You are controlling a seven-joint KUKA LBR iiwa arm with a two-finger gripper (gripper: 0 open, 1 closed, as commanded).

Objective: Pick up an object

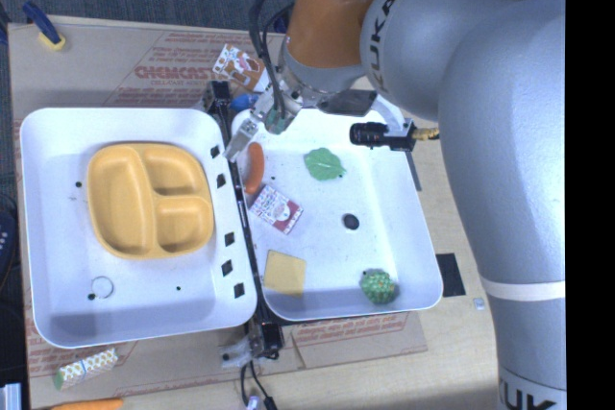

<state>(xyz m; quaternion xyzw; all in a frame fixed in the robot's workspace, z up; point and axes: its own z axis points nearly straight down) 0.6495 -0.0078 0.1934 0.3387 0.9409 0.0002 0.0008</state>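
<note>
Trouble looked most likely at the divider between the two bins. The hand (252, 132) hung low at the upper left corner of the right bin (408, 206), with something pale at its tip reaching toward the rim shared with the left bin (38, 206). Whether the hand was apart or together could not be told from this slanted view, and nothing could be seen held in it.

The nearest thing to pick was an orange sausage (254, 168), lying almost upright along the left wall of the right bin, just below the hand. A small red and white packet (276, 209) lay just beside its lower end. Farther off in the same bin were a green leaf (325, 163), a yellow cheese slice (285, 272), a green knobbly ball (379, 286) and a small dark disc (351, 222). The left bin held a yellow divided tray (151, 199).

As a judgement, a descent here could strike the rim or the black clips along it, because the sausage sat so close to the wall that one side of the hand had little room. A closing grip might also roll the round sausage away, or catch the packet's corner with it. Cables looping near the orange wrist could snag too.
</note>
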